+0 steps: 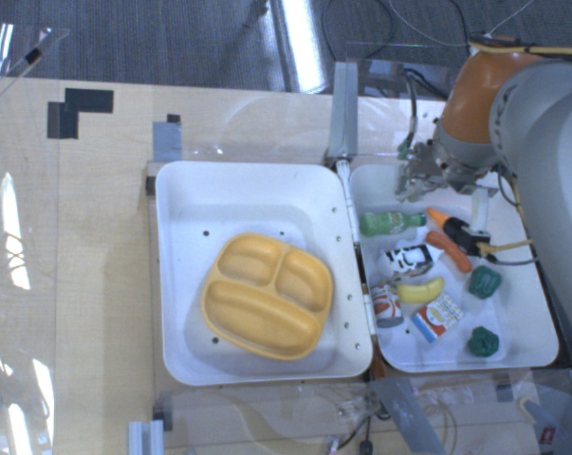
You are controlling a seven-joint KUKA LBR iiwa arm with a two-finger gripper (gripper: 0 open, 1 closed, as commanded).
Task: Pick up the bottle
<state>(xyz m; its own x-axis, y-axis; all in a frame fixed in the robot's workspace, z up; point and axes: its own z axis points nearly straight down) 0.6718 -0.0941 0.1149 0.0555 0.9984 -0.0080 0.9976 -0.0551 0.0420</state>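
A pale wooden bench (77, 282) carries two shallow white bins. The left bin (172, 254) holds a yellow divided plate (267, 295). In the right bin (537, 335), the green bottle (392, 222) lies on its side near the left wall, above a banana (421, 291). The pincer (420, 180) hovers just beyond it; its spread I cannot tell. This looks like the approach: next, descend and centre over the bottle.

Bright, even light falls from above, and the left bin (172, 282) nearly washes out to plain white. Pale glare streaks lie on the wooden bench (77, 254) left of that bin, and a strong white reflection shines on the dark floor beyond it. Shadows under the yellow tray (267, 295) inside it are soft. The arm (542, 121) to its right looks slightly blurred.
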